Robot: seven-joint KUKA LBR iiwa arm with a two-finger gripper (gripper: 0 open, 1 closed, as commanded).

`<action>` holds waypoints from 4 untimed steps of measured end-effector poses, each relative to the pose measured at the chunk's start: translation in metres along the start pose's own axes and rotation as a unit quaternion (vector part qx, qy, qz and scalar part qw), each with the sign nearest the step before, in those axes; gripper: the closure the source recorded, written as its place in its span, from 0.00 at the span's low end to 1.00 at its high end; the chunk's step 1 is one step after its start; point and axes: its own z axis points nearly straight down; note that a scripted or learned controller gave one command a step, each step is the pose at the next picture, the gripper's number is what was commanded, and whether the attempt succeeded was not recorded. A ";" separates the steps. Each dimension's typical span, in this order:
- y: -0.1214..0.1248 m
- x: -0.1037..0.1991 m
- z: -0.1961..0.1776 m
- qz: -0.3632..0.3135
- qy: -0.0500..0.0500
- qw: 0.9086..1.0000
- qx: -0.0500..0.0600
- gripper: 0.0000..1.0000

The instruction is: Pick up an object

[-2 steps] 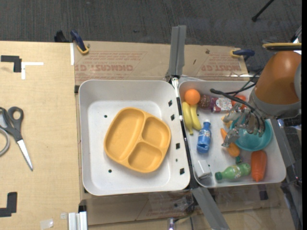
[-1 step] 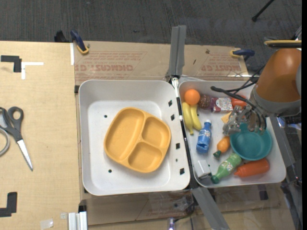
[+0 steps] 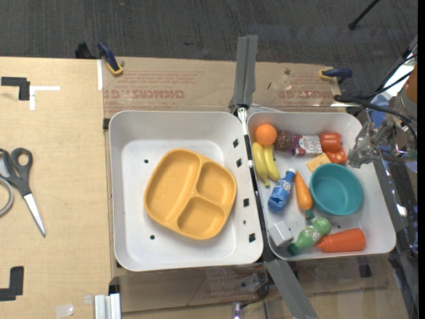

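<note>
My gripper (image 3: 364,149) hangs over the right edge of the right bin (image 3: 382,198), just right of a red toy (image 3: 331,140) and above the teal bowl (image 3: 336,189). Nothing shows between its tips. The right bin also holds an orange ball (image 3: 266,134), a banana (image 3: 265,163), a blue bottle (image 3: 281,191), a small carrot (image 3: 303,191), a green bottle (image 3: 310,235), a large orange carrot (image 3: 342,240), a dark wrapped snack (image 3: 299,143) and a grey block (image 3: 280,232).
The left bin (image 3: 126,178) holds a yellow divided plate (image 3: 191,193). A grey divider bar (image 3: 246,72) runs between the bins at the back. Scissors (image 3: 23,188) lie on the wooden bench at the far left. Cables hang near the arm at the right.
</note>
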 end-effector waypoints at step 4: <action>0.098 0.105 0.102 0.173 -0.015 0.985 -0.002 0.00</action>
